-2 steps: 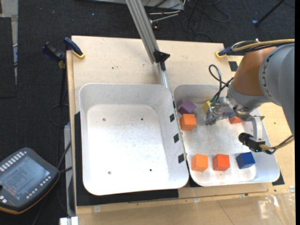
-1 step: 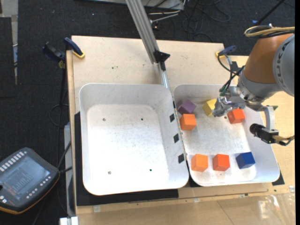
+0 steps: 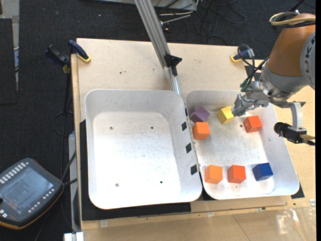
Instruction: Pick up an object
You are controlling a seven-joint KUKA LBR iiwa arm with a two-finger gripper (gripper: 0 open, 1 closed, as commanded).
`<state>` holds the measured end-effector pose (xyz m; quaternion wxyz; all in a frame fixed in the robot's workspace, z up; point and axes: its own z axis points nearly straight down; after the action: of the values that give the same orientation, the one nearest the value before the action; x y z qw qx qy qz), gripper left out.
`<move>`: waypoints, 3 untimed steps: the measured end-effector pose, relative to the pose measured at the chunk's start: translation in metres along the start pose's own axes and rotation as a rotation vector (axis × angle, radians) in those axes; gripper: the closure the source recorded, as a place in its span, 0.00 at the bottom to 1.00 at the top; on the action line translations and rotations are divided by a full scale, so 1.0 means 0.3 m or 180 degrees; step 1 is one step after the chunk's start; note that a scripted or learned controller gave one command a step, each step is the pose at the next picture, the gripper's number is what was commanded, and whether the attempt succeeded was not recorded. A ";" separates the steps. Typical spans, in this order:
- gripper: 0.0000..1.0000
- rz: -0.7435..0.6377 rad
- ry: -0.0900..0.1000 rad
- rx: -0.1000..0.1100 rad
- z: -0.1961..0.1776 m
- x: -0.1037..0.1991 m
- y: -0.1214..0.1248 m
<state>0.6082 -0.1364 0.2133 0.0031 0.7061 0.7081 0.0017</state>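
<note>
The arm reaches in from the right, and its tool sits low over the far part of the right bin. A yellow block lies just left of the tool, touching or almost touching it. Whether the tool is open or closed cannot be told. A purple block, four orange blocks and a blue block lie in the same bin.
</note>
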 end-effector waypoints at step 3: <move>1.00 -0.0015 0.0012 0.0027 -0.083 0.336 -0.010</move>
<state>0.6048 -0.0357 0.2380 -0.0011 0.7044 0.7098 0.0001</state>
